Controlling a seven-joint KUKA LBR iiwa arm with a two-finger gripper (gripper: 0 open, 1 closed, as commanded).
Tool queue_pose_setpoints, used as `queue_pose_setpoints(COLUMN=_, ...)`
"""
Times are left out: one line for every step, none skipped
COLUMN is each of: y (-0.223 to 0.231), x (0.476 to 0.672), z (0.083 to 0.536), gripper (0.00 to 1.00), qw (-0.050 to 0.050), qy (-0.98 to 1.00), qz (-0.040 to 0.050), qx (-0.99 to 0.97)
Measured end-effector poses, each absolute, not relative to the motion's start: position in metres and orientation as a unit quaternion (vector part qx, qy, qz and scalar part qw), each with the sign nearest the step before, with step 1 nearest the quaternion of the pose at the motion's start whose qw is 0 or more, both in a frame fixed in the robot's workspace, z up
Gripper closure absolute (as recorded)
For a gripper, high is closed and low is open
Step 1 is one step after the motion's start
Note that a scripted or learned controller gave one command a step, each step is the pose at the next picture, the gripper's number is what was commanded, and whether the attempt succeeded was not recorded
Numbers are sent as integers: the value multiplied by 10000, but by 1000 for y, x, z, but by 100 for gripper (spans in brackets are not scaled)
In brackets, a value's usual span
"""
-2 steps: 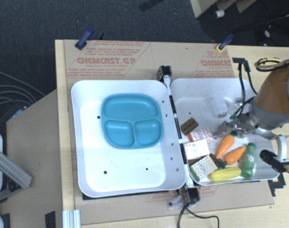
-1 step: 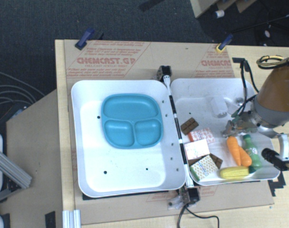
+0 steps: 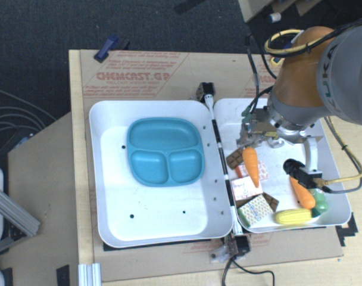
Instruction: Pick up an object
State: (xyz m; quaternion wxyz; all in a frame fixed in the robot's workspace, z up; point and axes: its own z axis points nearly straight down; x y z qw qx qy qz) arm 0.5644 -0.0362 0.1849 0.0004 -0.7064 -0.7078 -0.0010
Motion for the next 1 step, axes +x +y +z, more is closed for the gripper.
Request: queue_pose_setpoints(y=-25, x=632, z=211, gripper=100, qw=-5, qy=-7074, qz=-3, qx=-7068)
